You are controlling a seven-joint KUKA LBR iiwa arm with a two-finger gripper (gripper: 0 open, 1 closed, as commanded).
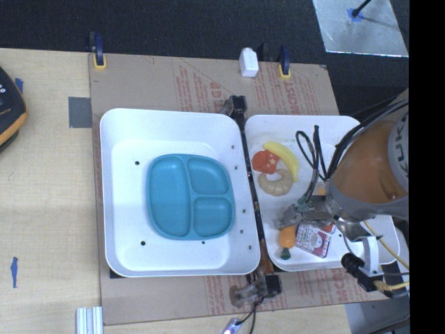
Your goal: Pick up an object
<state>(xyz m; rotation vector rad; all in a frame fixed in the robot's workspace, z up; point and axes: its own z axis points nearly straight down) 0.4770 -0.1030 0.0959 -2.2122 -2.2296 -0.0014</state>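
Although the arm has its gripper (pixel 300 213) low inside the right bin (pixel 274 125), I judge the pick not yet made: nothing I can see sits lifted or clearly caught. Whether the gripper is released or clenched I cannot tell, because the wrist and its cables cover that part from above.

Candidates all lie in the right bin. A red and white packet (pixel 314 240) lies just beside the gripper, toward the near wall, partly under the wrist. A small orange piece (pixel 287 237) lies next to the packet on its left, with a tiny green bit (pixel 284 254) just below it, close to the bin's near edge. Farther up lie a yellow banana (pixel 284 156), a red tomato-like piece (pixel 265 161) touching it, and a pale ring-shaped pastry (pixel 275 182) just below those.

My guess is that the packet or the orange piece is the target, so closing and lifting are both left to do.

Room is tight. These pieces crowd the bin's left half, near the wall shared with the left bin (pixel 118 186), which carries a blue divided plate (pixel 189 195). The orange piece and green bit sit near a corner, where a wall could block a finger. Straight up is open, and the table (pixel 42 200) beyond the bins is bare on the left.
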